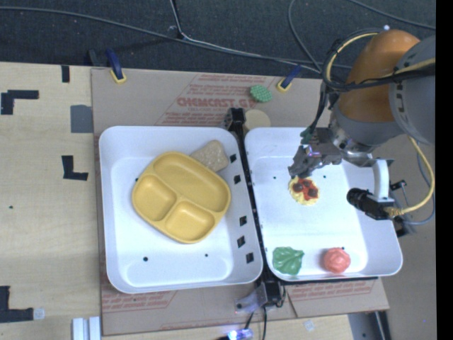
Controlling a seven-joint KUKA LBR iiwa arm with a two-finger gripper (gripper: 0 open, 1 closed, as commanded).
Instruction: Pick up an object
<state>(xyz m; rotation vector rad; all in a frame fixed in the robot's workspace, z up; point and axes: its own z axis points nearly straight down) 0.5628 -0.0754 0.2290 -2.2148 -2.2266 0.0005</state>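
Here, two white bins sit side by side on a cardboard-covered bench (141, 91), dark carpet beyond. The left bin (117, 211) holds one yellow divided tray (180, 197) and one tan slice (211, 156) behind it. Right of that tray, the right bin (368, 232) holds three things: a green leaf piece (287, 259), a yellow-and-red piece (305, 190), a red ball (336, 259). The gripper (304, 163) hangs just above the yellow-and-red piece; its state I cannot tell.

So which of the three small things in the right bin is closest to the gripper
The yellow-and-red piece, right below the gripper near the bin's middle. The green piece and the red piece lie apart from it at the bin's near edge.
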